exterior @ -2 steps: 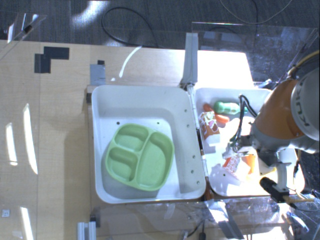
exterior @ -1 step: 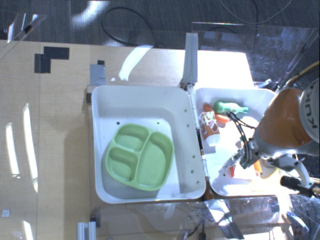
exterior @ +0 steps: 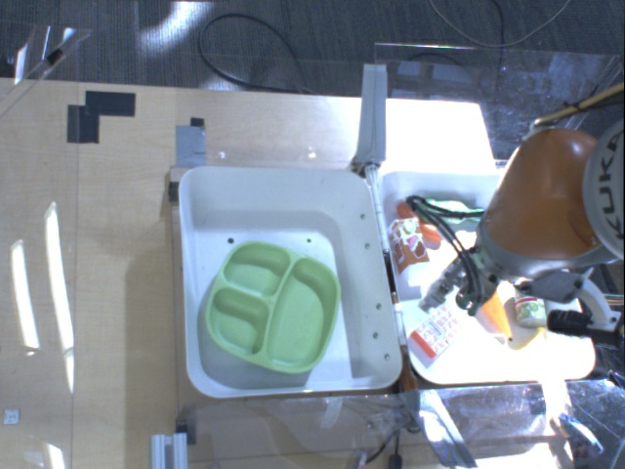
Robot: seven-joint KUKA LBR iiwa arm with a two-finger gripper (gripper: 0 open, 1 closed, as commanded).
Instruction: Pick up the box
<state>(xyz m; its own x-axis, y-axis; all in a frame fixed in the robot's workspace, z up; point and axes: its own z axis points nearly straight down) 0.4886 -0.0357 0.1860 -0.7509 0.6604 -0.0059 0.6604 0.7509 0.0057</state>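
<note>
While the small red-and-white cardboard box [exterior: 436, 334] lies just under the gripper [exterior: 437, 297], the grey arm leans over the right white bin [exterior: 547, 364]; finger state unclear.

Setting: a robotics lab or test cell — not a home or a shop. Evidence, as seen from beside it: a pale wood-grain bench [exterior: 88, 291] marked with black tape squares [exterior: 98, 113]; two shallow white bins [exterior: 283, 189] set side by side with a grey upright divider post [exterior: 372, 115] between them; a grey industrial arm with an orange band [exterior: 542, 198] reaching in from the right, trailing bundled black cabling [exterior: 444, 225]; loose black cables [exterior: 244, 42] on dark carpet behind the bench; clear plastic guards at the bench edges — glare streaks from overhead lighting.
</note>
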